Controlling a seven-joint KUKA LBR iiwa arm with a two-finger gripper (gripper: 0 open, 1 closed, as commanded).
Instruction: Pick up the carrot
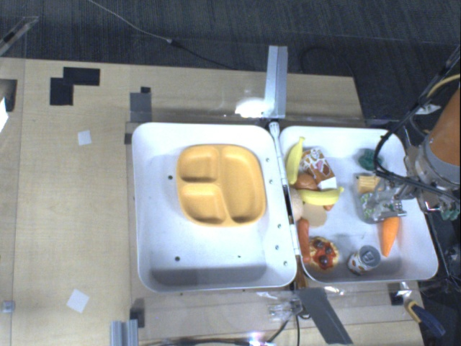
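The orange carrot (389, 235) lies in the right bin (425, 269), near its right side, with its tip pointing toward the front edge. My gripper (379, 206) hangs low over the bin, just up and left of the carrot's thick end, very close to it or touching it. The carrot rests on the bin floor and is not lifted. The grey arm with its orange band (441, 146) reaches in from the right, trailing black cables.
The right bin also holds two bananas (294, 161), a pastry (318, 166), a red sausage (303, 235), a small pizza (323, 253), a can (365, 258), a yellow block (367, 184) and a green item (369, 158). A yellow divided plate (220, 184) sits in the left bin (155, 265).
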